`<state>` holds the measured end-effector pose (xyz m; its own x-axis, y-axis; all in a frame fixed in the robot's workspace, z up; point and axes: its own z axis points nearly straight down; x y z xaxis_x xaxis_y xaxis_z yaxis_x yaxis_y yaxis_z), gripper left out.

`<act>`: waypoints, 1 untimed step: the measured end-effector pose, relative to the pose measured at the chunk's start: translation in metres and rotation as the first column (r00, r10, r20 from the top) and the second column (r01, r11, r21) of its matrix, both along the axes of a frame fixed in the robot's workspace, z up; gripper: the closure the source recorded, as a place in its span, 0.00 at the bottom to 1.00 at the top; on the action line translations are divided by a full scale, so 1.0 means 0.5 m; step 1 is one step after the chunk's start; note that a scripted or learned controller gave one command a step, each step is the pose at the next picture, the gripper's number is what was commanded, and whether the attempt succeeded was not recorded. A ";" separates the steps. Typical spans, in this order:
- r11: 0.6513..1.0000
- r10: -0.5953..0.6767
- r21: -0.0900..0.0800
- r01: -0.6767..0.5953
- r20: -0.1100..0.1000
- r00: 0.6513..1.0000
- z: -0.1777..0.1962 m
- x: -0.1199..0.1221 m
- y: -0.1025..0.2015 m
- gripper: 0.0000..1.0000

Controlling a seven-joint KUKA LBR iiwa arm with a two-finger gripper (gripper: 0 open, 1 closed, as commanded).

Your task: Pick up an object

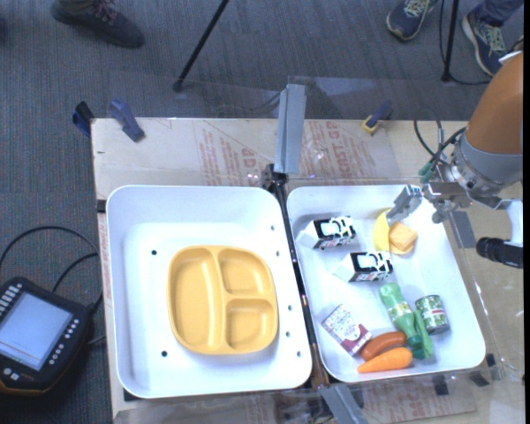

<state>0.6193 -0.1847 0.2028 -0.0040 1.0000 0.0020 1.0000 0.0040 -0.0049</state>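
Cheese wedge (394,234) lay in right bin (464,272), at far rim, just below-left of gripper (427,200). Long axis ran toward bin's near side. Gripper spread wide, held nothing.

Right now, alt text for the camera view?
The gripper hovers over the right bin's upper edge, near a yellow cheese wedge; the bin also holds two milk cartons, a green bottle, a can, carrots and a small box. The left bin holds a yellow divided plate.
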 end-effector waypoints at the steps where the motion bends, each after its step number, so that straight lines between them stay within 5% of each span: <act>1: 1.000 -0.003 0.002 0.003 -0.003 1.000 -0.210 -0.161 0.002 0.00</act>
